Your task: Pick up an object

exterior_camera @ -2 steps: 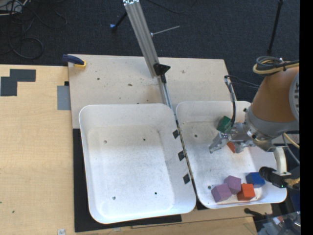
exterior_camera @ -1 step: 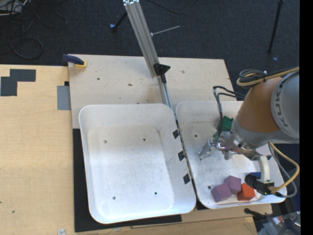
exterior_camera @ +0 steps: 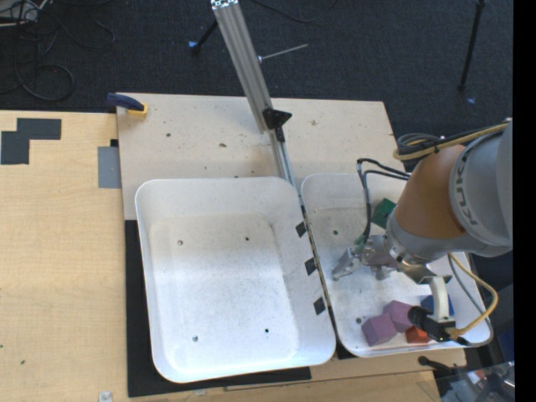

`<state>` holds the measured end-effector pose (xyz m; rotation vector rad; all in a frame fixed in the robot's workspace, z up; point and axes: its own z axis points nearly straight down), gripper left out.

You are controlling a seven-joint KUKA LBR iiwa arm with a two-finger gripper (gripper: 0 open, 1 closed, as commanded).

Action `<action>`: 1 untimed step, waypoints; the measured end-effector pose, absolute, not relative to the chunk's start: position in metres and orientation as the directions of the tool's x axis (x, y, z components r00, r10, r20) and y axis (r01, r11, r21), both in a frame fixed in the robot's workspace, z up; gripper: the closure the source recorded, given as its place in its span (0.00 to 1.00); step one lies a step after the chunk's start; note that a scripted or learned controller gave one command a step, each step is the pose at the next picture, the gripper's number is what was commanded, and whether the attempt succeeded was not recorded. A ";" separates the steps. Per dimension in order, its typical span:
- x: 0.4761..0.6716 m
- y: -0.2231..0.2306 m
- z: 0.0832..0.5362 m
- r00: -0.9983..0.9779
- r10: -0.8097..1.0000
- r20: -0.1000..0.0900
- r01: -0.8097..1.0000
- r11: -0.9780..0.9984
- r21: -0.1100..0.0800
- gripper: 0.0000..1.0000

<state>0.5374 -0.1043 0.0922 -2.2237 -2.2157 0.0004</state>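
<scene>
Camera view: two white bins (exterior_camera: pixel 159 203) on a speckled bench (exterior_camera: pixel 335 124), dark cabled floor (exterior_camera: pixel 100 23) behind; gripper (exterior_camera: pixel 345 266) state unclear.

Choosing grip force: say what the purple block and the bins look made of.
Purple block: likely foam or soft plastic, matte, with no glints on its faces. Bins, left and right: probably thin moulded plastic, smooth white, with rounded rims and scuffed, speckled floors.

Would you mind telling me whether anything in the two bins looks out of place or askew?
Nothing is spilled or damaged. The purple block and small orange piece sit crowded into the right white bin's near corner.
</scene>
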 end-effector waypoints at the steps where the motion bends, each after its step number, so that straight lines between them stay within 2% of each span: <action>1: 0.537 -0.106 0.103 0.011 1.000 0.004 1.000 -0.011 -0.003 1.00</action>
